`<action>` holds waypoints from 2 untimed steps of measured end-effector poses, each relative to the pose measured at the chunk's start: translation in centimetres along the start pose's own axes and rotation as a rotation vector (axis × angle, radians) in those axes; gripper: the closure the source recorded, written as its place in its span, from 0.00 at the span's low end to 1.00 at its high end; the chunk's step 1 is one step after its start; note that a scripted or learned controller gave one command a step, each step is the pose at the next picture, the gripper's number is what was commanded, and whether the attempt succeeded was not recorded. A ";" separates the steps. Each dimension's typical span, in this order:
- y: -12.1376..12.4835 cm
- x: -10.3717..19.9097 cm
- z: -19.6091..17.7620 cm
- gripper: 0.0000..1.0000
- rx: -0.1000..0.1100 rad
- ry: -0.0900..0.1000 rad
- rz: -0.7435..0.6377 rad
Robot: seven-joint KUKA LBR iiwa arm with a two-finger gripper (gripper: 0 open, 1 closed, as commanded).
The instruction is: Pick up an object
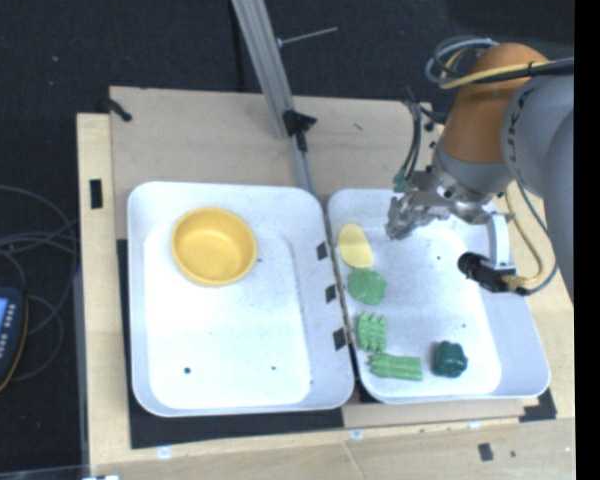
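Awaiting a grasp, five small objects lie loose along the left and lower parts of the right-hand shallow white plastic bin (510,298): one pale yellow oval piece (355,246) nearest the divider, one round green lumpy piece (367,287) just below it, one green ridged block (372,332), one long green ribbed piece (396,367) at the lower rim, and one dark teal rounded lump (449,358) a little to its right. None has been lifted; any of them could serve as the object to pick, and their scatter suggests they were simply tipped in to be taken at random. The two-finger gripper (405,216) hangs over the upper part of this bin, just right of the yellow piece and apart from it; whether the jaws stand wide or narrow cannot be told at this size, and nothing is seen between them. A single grey arm with orange band (490,88) reaches in from the right. One black fitting with cable (483,271) sits by the bin's right wall. The left-hand shallow white plastic bin (230,358) holds one round yellow plastic bowl (214,246), upright, probably kept as a separate target. Both bins rest side by side on the pale wooden table (200,128).
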State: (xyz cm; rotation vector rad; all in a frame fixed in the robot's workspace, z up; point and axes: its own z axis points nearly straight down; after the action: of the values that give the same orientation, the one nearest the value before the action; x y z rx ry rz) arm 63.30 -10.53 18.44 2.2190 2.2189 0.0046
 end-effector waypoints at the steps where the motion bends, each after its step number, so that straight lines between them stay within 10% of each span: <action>1: 0.4 0.6 -6.1 1.00 -0.002 0.000 0.000; 2: 0.4 0.6 -7.1 1.00 0.003 0.000 0.000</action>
State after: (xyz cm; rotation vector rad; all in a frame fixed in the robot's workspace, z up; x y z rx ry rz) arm 63.67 -9.95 25.50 2.2208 2.2206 0.0017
